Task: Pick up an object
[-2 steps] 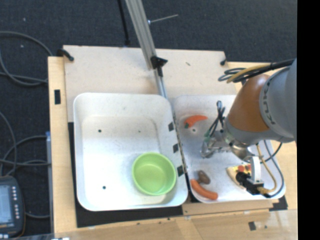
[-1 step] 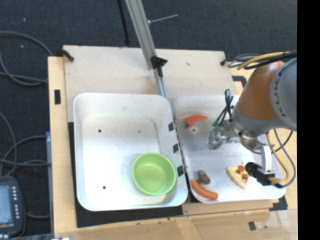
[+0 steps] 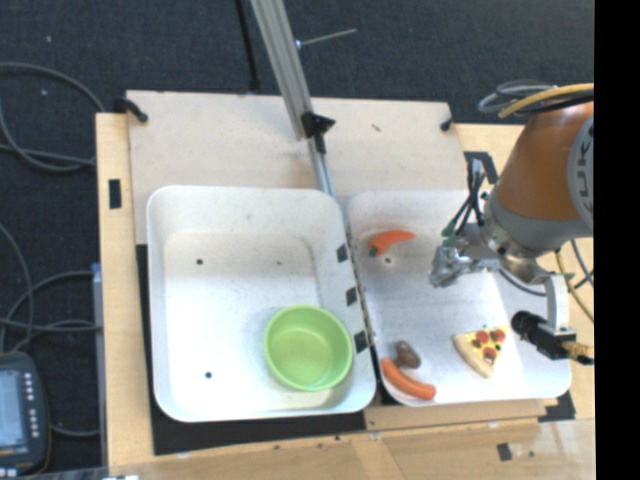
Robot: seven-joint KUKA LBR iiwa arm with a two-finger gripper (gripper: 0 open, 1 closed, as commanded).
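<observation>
My gripper [image 3: 443, 269] hangs over the middle of the right bin [image 3: 420, 208], and nothing shows between its fingers. An orange carrot-like piece [image 3: 389, 239] lies to the gripper's upper left, near the bin's left wall. A pizza slice [image 3: 481, 349] lies below and right of the gripper. A small brown lump [image 3: 406, 353] and an orange sausage [image 3: 409, 381] rest at the bin's front left corner.
The left bin [image 3: 200, 228] holds a green bowl [image 3: 308, 346] in its front right corner. A grey metal post [image 3: 285, 58] slants up from between the bins. Cables lie on the dark floor at the left.
</observation>
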